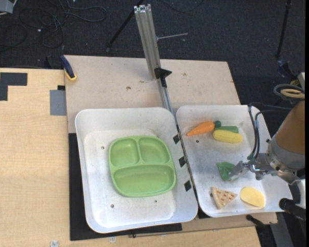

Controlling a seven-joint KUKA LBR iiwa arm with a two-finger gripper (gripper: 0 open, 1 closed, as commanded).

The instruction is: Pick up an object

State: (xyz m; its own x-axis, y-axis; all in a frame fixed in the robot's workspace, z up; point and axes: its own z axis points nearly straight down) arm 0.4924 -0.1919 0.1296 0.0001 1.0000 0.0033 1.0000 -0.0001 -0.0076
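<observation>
Nearest the camera, at the front of the right bin (195, 199), lie a pizza slice (223, 196) and a pale yellow potato-like piece (253, 196), just beside each other. Your gripper (240, 168) sits directly behind them, reaching in from the right and low over the bin floor. Its tip meets a small dark green leafy toy (226, 170), which looks like the object in play. Whether the gripper is apart, together, or clamped on the green piece cannot be told; the tip is too small and dark to read.

Moving outward, a yellow corn cob (227, 136) and an orange carrot (201, 128) rest near the bin's back wall, touching end to end. The left bin (92, 133) carries a green divided plate (142, 165). Both bins sit on the counter (26, 153).

Judging by its look, the green piece is light moulded plastic or rubber, stiff enough to squeeze, but irregular and probably slippery. You would do best to close across its thickest middle, not the thin leaf edges, which could slip free.
</observation>
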